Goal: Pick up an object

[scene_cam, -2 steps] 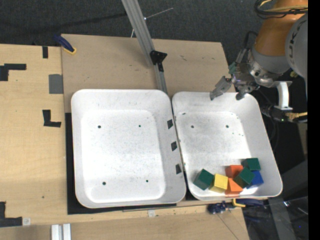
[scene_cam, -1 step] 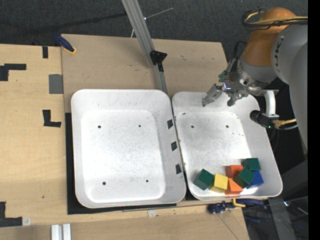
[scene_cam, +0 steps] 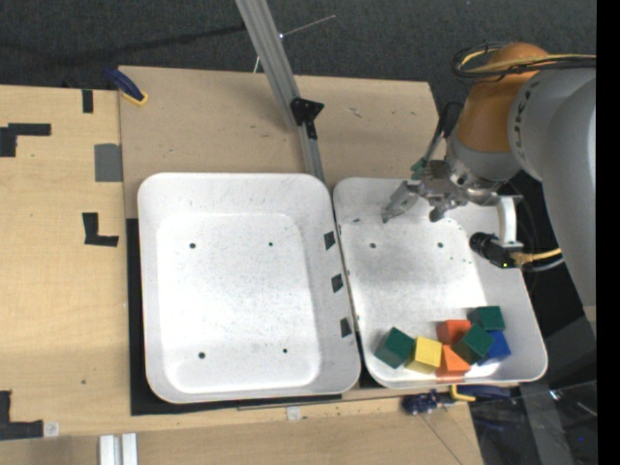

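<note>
Gripper [scene_cam: 415, 208] spread, holding nothing – over right bin [scene_cam: 407, 269]; wood bench [scene_cam: 58, 260], dark floor behind.

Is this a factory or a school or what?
Probably a robot lab. A robot arm with a pincer reaches over two white bins, and toy blocks sit in the right bin for practice.

1. No words, labels, brand names or numbers can be read on the tabletop [scene_cam: 58, 289], on either white bin, on the blocks or on the arm.
2. The black shapes on the tabletop's left part are plain marks, not letters or digits.
</note>
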You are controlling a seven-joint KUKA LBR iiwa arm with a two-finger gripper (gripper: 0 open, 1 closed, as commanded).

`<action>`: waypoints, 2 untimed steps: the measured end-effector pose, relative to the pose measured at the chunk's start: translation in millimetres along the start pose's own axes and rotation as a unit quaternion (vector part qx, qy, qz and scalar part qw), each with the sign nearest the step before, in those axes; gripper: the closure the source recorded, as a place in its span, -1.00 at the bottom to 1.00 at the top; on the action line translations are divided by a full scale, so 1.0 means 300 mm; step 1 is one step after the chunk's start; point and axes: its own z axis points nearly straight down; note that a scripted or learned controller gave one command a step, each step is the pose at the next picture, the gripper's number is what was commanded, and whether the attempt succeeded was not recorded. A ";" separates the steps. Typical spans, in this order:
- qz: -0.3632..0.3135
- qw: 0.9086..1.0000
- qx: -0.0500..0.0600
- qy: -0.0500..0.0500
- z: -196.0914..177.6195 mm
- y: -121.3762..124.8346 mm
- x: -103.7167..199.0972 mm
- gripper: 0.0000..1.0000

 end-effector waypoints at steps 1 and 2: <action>-0.001 1.000 -0.002 0.000 -0.043 0.005 0.003 1.00; 0.000 1.000 -0.005 0.000 -0.186 0.005 -0.004 1.00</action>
